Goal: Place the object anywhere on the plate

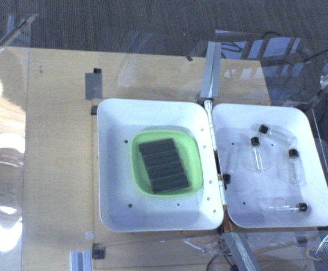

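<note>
Near edge of the right bin [316, 151]: a clear vial with a black cap [288, 207] lies flat. Further back, several more clear vials, outlines hard to separate against the white. Left bin [110, 168]: dark ribbed block [164, 165] lies on the green plate [195, 165], so placement looks done. Gripper state: cannot tell.

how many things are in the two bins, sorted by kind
green plate: 1
dark ridged block on the plate: 1
clear vials with black caps, in the right bin: 4
total: 6
</note>
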`<state>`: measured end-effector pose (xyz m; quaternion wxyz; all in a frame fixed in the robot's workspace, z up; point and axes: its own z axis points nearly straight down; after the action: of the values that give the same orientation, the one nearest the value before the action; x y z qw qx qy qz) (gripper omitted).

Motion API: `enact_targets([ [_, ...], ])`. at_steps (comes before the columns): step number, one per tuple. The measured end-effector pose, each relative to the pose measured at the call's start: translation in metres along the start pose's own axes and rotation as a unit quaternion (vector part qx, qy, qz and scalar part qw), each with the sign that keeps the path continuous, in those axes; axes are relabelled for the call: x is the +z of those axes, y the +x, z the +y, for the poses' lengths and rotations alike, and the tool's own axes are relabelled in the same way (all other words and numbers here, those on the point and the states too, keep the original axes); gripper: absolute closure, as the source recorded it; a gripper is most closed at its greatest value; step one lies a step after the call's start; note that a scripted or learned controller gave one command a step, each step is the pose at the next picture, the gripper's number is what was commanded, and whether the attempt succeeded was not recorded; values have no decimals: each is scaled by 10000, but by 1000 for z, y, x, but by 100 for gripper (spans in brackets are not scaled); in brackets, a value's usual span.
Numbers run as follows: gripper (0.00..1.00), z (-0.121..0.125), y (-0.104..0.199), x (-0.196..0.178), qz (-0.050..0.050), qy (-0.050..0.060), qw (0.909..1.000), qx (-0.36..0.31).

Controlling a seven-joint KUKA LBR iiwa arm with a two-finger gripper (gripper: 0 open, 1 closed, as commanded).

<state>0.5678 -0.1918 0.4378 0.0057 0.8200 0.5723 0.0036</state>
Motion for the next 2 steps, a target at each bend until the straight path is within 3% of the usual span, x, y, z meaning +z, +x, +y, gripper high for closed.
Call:
enact_targets([
  [1,0,-36,-16,1,-2,18,9985,540],
  [2,0,-49,-25,4,-7,21,9926,1215],
])
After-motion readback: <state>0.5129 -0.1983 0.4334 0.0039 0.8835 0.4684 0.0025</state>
